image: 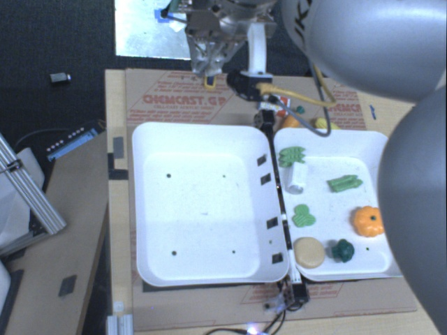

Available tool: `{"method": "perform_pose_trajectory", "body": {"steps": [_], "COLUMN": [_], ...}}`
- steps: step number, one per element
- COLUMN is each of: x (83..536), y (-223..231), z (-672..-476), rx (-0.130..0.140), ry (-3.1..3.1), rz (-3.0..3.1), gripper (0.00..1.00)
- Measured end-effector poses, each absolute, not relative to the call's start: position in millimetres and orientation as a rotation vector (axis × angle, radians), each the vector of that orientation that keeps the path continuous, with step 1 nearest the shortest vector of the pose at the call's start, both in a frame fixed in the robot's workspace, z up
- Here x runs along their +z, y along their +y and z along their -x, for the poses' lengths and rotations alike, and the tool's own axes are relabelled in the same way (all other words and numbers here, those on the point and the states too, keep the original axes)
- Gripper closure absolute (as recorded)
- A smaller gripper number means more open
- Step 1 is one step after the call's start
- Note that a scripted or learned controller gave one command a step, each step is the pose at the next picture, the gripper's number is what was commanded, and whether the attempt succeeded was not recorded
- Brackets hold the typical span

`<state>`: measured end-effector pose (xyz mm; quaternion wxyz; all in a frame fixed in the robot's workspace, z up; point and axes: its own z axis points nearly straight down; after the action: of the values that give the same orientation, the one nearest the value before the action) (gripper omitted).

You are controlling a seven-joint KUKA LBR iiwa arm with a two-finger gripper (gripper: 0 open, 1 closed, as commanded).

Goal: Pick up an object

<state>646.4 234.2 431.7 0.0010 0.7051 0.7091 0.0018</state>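
Cardboard sheet [174, 98] w/ red print covers the bench under two white bins set side by side. Left bin [150, 187] is bare white w/ a few dark dots on its floor; right bin [370, 149] holds the objects.

My arm [363, 33] sweeps in big and grey from the right, across the top, wrist hanging over the far edge of the cardboard, beyond the left bin's far rim. My gripper [208, 72] points down there, well apart from everything in the right bin. Nothing between my fingers that I can see; whether they're spread or pinched, can't tell, too blurred.

Count in right bin:
- 4 green pieces: leafy one [291, 155] at far left, long one [344, 183] mid, small one [303, 216] below, dark one [342, 250] near edge
- 1 orange pumpkin [368, 221], right side
- 1 tan round thing [309, 251], just beside the dark green one
- 1 small white cylinder [297, 176], touching the leafy piece

Cables [293, 107] run by the far end of the divider
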Motion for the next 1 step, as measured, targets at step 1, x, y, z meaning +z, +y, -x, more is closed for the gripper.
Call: {"method": "perform_pose_trajectory", "body": {"steps": [1], "x": [446.2], "y": [234.1], "z": [-644.2], "rx": [0.005], "ry": [2.227], "rz": [-2.213], "gripper": [1.00]}}
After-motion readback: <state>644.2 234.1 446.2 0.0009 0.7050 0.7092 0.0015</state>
